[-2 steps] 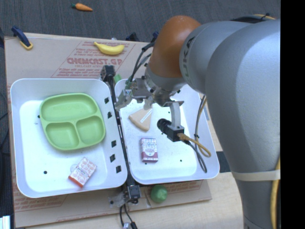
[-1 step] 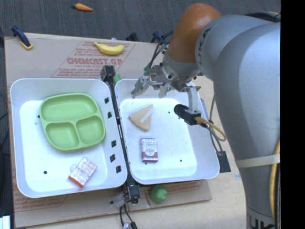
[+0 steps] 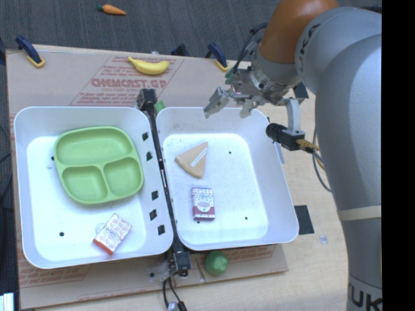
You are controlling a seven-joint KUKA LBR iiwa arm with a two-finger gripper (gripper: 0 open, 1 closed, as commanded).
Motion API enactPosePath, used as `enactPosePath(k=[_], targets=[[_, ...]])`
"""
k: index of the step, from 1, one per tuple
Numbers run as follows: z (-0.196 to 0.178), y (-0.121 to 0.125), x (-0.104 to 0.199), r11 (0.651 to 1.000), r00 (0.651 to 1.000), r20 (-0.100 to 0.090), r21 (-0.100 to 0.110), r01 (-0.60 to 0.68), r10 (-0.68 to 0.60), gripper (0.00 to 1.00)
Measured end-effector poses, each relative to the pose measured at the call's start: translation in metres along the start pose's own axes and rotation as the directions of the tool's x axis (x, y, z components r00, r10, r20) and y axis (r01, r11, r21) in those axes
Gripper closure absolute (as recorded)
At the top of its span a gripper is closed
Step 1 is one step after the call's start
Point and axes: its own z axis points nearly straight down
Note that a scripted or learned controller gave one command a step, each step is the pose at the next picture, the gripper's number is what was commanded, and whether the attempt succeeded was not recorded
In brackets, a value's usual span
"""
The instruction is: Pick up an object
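Two bins sit before you, and nearest the camera, off the bench's front edge of cardboard, a green ball [image 3: 216, 262] lies outside both. In the left bin [image 3: 26, 173] you have an orange-and-white packet [image 3: 112, 232] near the front and a green divided plate [image 3: 98, 164] behind it. In the right bin [image 3: 279, 199] the candidates are a small red-and-white carton [image 3: 203, 203] at centre and, just beyond it, a tan wedge [image 3: 193, 160], apart from each other. The gripper [image 3: 229, 105] hangs over that bin's far rim, fingers spread, holding nothing. Farther back a banana [image 3: 149, 64] rests on the cardboard, and a carrot [image 3: 113, 9] on the floor. Risks, as judged: both right-bin items lie flat, so your fingers may close above them or skid the wedge away; a descent from here could strike the rim.
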Motion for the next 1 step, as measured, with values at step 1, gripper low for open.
enactPosePath(k=[1], targets=[[0.0586, -0.0014, -0.0843, 1.0, 1.0, -0.001, 0.004, -0.001, 0.001, 0.0]])
